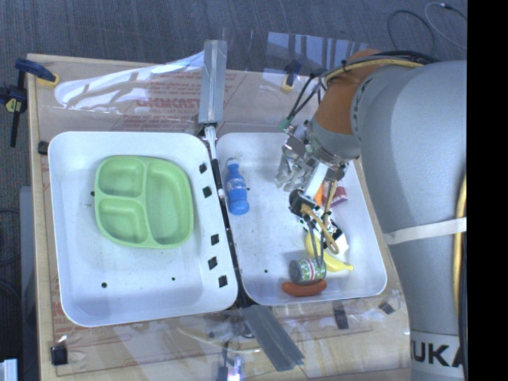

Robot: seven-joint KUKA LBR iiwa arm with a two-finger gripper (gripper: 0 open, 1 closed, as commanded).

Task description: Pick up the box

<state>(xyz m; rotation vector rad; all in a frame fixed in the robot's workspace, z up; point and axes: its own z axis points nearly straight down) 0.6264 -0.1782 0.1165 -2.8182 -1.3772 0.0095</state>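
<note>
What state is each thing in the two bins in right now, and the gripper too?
green divided plate, flat, right side up, in the left bin.
blue bottle, on its side in the right bin, by the divider.
can, on its side near the front rim.
red sausage, flat, beside the can.
banana, flat, partly covered.
gripper, low over the right bin.
box, reddish, mostly hidden by the gripper; grip unclear.

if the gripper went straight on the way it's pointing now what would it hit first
Probably the bare floor of the right bin. The gripper points downward into it, just right of the blue bottle. Nothing seems to lie directly beneath, though depth is hard to judge from this slant.
</note>
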